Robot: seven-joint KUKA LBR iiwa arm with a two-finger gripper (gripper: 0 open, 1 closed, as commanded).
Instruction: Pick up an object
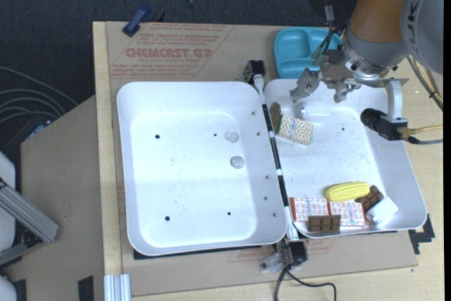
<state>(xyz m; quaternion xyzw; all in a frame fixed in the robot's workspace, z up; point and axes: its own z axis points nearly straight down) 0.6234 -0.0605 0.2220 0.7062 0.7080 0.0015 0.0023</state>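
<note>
Two white bins sit side by side on the bench: the left bin and the right bin, which holds all the loose objects. The arm reaches in from the right, and its gripper hangs over the far left part of the right bin. The fingers appear spread apart, with nothing visible between them, so no grasp is made. The nearest candidate is a pale patterned packet, lying flat on the bin floor close to the divider between the bins. It sits just toward the camera and slightly left of the gripper, near but apart from the fingertips. Its long axis runs roughly left to right with a small tilt, the right end lower in the view. A small brown piece lies just beside the packet's far left corner, against the bin wall. Well apart, at the near edge of the same bin, lies a cluster: a yellow corn cob, red-and-white cards, and a chocolate bar. A blue tray stands beyond the bin, behind the gripper. Judgement: the packet is the likely target; the move needs a short shift toward the camera and a descent, with the fingers closing across the packet's short side. Risk: the packet is thin, and the nearby wall may crowd one finger.
</note>
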